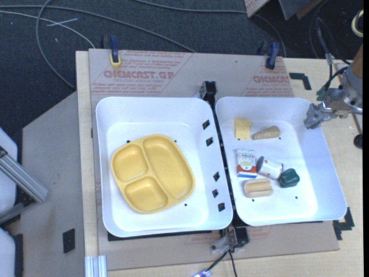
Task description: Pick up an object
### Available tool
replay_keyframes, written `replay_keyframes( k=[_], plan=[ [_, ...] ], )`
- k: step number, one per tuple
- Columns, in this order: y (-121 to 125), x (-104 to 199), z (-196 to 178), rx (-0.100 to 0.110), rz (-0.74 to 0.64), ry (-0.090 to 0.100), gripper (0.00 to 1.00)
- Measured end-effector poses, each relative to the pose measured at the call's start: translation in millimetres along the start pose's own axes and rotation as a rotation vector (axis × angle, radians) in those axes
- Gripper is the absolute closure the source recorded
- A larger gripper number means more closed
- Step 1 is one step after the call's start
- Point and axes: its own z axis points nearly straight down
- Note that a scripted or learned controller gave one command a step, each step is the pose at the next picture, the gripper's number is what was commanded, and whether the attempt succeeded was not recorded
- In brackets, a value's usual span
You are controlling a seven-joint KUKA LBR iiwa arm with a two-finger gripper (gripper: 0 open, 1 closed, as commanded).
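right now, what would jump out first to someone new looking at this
The big yellow divided tray lying in the left bin catches the eye first. Next comes the cluster of small items in the right bin, among them a dark green piece and a yellow block. The pincer sits at that bin's upper right corner.

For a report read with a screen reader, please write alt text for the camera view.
Seen from above, two white bins sit side by side: the left bin holds a yellow divided tray, and the right bin holds several small items, among them a yellow block and a dark green piece. The gripper is at the right bin's upper right edge.
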Motion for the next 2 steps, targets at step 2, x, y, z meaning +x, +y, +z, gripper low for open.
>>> replay_keyframes(
  k=[2],
  plan=[
    [4, 50, -20, 0.007, -0.004, 0.004, 1.0]
  ],
)
